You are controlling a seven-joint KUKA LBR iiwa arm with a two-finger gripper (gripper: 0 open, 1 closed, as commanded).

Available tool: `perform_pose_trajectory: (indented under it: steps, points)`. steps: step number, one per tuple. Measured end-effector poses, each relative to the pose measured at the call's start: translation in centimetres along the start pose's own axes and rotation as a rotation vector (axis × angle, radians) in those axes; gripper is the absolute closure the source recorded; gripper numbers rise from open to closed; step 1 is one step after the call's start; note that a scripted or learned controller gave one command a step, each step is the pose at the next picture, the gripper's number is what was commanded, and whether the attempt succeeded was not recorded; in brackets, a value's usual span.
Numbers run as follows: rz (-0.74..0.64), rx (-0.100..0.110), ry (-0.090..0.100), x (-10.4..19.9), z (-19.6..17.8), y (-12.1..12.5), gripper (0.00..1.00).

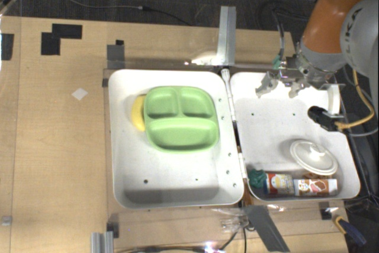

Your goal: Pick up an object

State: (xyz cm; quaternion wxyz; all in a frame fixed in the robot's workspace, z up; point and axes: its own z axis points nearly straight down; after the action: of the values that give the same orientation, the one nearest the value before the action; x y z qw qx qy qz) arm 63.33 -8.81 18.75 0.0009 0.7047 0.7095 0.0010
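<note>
Camera view entry: my gripper [278,85] hung over the far edge of the right bin [269,127], fingers [262,89] spread apart and grasping nothing. A white lid with a knob [312,156] lay well apart from my fingers, toward the near right corner of that bin. A bottle with a red-and-white label and green cap [293,184] lay on its side along the near wall, just beside the lid, farther still from my fingers. Across the divider, well to the other side of my fingers, the left bin [172,186] held a green divided tray [180,117]. A yellow object [137,114] showed partly from under the tray's far-side edge, touching it.
</note>
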Motion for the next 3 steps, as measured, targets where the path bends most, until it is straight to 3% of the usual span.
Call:
perform_pose_trajectory:
  steps: [1,2,3]
  points:
    - [0.131,-0.006,-0.002,-5.0,10.0,-6.5,0.0]
    - [0.097,-0.001,-0.001,-10.4,3.5,-8.5,0.0]
    - [-0.023,-0.017,-0.005,-3.9,9.5,-10.1,0.0]
